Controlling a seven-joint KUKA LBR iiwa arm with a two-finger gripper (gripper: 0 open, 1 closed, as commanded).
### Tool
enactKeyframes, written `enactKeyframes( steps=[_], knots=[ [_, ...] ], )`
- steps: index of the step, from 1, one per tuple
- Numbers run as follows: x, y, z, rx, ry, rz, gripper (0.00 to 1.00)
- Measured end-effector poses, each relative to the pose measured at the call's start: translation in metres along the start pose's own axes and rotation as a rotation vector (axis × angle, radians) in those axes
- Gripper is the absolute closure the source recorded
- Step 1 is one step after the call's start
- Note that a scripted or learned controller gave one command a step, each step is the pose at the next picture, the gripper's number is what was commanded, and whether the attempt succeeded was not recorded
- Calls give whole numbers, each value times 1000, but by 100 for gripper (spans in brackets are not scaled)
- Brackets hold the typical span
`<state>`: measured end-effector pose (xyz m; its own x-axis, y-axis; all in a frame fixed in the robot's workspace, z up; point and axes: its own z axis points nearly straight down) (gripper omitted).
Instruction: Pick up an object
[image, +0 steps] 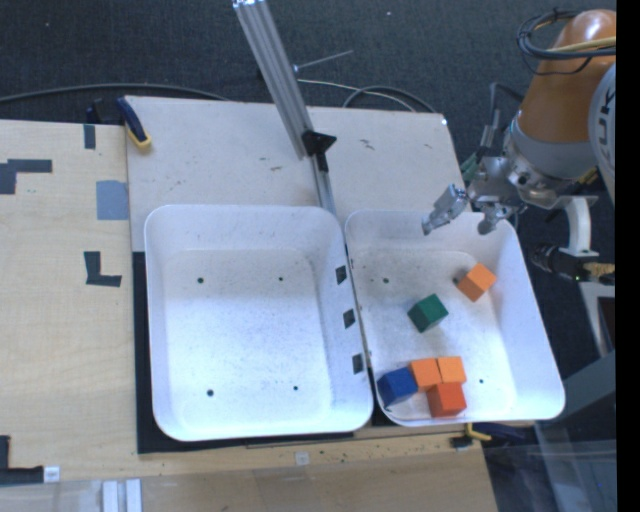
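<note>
The arm (565, 95) enters from the three o'clock edge of the camera view, high toward one o'clock; its orange band sits uppermost, with the grey wrist section below it, angled down toward eight o'clock; dark cables loop over the top of the orange band; the end effector (462, 213) hangs at the wrist's lower end, pointing toward seven o'clock; two grey fingers (441, 214) show, spread apart, one reaching out toward nine o'clock and the other shorter, nearer the wrist; nothing lies between them.
</note>
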<state>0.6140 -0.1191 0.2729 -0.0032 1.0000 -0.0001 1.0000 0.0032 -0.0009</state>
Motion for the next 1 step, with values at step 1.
enactKeyframes(
  steps=[1],
  knots=[
    [8,-38,109,10,2,2,0]
  ],
)
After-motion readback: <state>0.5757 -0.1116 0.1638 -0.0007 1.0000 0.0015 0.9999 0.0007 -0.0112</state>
